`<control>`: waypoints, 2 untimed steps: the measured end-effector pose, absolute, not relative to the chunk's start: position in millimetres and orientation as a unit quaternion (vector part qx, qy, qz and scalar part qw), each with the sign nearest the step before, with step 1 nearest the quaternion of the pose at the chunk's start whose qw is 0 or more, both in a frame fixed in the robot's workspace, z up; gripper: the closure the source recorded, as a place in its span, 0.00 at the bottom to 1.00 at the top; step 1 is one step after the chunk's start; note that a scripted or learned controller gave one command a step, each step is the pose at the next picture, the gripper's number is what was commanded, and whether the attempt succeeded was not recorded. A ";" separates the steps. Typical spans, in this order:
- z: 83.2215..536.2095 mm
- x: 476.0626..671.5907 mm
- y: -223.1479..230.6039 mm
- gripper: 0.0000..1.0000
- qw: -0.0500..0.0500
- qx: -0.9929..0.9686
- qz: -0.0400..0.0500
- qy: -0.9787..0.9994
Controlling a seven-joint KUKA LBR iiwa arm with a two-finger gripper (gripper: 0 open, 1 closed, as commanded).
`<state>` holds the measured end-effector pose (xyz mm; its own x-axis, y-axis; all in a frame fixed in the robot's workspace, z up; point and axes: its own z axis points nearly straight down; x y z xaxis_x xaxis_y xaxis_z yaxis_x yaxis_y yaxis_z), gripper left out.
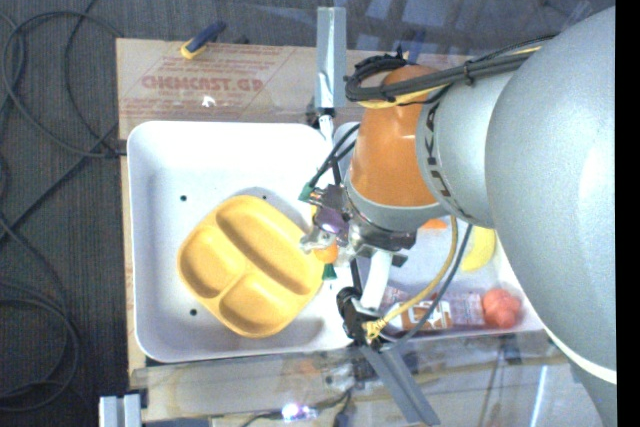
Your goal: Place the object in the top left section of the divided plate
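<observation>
Here the arm (400, 165) hangs over the seam between the two bins, at the right edge of the yellow divided plate (250, 265) in the left bin (160, 175). A small orange object (327, 252) shows just beside the gripper (325, 235) — whether it is held I cannot tell. Judging by this, the carrying step is in hand; next, a move left over the top left section.

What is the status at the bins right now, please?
Gripper at plate's right edge, small orange object beside it, hold unconfirmed. Yellow plate in left bin, sections bare. Nothing blocking.

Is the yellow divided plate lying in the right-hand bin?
No, the divided plate lies in the left bin, tilted at an angle to its walls.
</observation>
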<state>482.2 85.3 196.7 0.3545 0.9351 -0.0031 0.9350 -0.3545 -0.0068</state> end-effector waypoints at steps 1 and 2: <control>188.2 482.3 133.3 1.00 0.001 -0.771 0.004 -0.637; 182.3 483.2 74.1 1.00 0.001 -0.778 0.003 -0.628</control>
<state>483.2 74.1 182.3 0.2109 0.9775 -0.0034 0.9775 -0.2109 -0.0045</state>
